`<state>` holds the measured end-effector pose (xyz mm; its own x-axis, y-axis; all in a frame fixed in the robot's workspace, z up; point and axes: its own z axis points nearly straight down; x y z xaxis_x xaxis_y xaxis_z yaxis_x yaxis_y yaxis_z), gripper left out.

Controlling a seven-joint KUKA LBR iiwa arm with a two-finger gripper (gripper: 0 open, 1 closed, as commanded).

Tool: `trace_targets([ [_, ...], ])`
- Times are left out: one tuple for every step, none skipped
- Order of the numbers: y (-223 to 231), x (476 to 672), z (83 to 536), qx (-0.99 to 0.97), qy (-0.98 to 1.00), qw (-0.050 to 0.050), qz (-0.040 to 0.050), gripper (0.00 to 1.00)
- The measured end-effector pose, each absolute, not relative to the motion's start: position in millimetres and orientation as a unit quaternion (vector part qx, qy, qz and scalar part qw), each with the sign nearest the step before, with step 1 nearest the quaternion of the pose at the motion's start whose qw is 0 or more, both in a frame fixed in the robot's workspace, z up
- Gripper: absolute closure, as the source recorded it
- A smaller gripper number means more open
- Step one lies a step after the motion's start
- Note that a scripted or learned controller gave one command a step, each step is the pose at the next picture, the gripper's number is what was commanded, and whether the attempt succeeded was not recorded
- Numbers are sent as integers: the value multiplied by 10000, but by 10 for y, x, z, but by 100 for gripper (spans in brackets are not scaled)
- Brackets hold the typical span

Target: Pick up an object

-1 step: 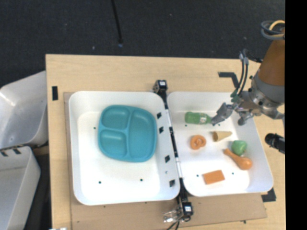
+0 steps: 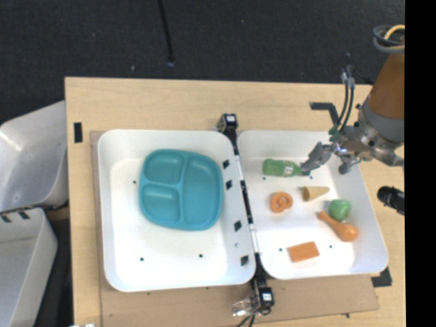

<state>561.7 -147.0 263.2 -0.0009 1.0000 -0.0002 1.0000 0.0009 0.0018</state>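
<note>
The right bin (image 2: 361,251) holds several small items. A green bottle-shaped piece (image 2: 277,167) lies on its side near the back, and an orange ring (image 2: 281,201) sits in front of it. There is also a tan wedge (image 2: 315,193), a carrot with an orange root (image 2: 343,229) and a green top (image 2: 339,208), and a flat orange block (image 2: 303,252). My gripper (image 2: 330,163) hangs over the back of this bin, just right of the green piece. Its fingers are spread open with nothing between them.
A teal divided plate (image 2: 182,188) lies in the left bin (image 2: 116,251). Black clips run along the seam (image 2: 242,203) between the two bins. The grey arm with its orange band (image 2: 387,94) comes in from the right, above the bench edge.
</note>
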Motion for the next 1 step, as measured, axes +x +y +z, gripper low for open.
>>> trace_targets([
  [-1526, 5675, 2033, 7074, 7068, -8, -18, 0],
])
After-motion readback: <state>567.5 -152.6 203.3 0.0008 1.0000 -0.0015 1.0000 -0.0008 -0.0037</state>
